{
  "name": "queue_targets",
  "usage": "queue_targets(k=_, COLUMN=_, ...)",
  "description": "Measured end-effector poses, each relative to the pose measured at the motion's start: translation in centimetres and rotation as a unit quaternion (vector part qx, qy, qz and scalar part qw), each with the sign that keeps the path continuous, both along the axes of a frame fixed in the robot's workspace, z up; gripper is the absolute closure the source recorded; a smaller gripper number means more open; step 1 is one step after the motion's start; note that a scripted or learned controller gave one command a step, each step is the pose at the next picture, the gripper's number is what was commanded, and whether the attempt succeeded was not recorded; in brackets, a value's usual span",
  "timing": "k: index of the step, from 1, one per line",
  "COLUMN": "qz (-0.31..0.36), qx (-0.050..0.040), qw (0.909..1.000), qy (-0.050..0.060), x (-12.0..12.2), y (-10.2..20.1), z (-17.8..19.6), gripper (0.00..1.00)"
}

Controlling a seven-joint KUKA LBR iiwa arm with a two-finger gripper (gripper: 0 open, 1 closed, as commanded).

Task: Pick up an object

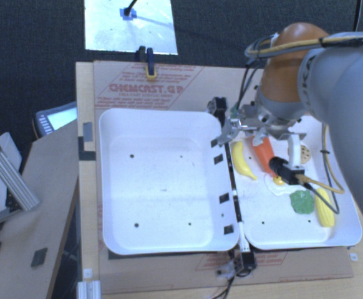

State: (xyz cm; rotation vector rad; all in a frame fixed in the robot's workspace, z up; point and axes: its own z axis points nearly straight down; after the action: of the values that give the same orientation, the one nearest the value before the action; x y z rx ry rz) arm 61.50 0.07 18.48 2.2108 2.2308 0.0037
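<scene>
Lying in the right bin [350, 232], the toy foods cluster near its upper middle: a yellow banana [242, 161] close to the divider, an orange carrot [264, 152] just beside it, a white fried egg [280, 182], a green leafy piece [302, 202] and a yellow corn cob [324, 209] toward the bin's right edge. A small round waffle-like piece [303, 153] sits near the carrot. Above the carrot and banana hangs the pincer [264, 129], and whether it is open or closed cannot be told; nothing is visibly between its fingers. The grey arm [347, 86] with its orange band [292, 40] reaches in from the right. The left bin [116, 185] sits alongside on the desk [147, 83].
</scene>
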Motion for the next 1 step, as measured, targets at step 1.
queue_targets(k=1, qz=-0.002, qx=-0.0006, qw=1.0000, qy=0.000, x=-0.03, y=-0.36, z=-0.02, gripper=0.00)
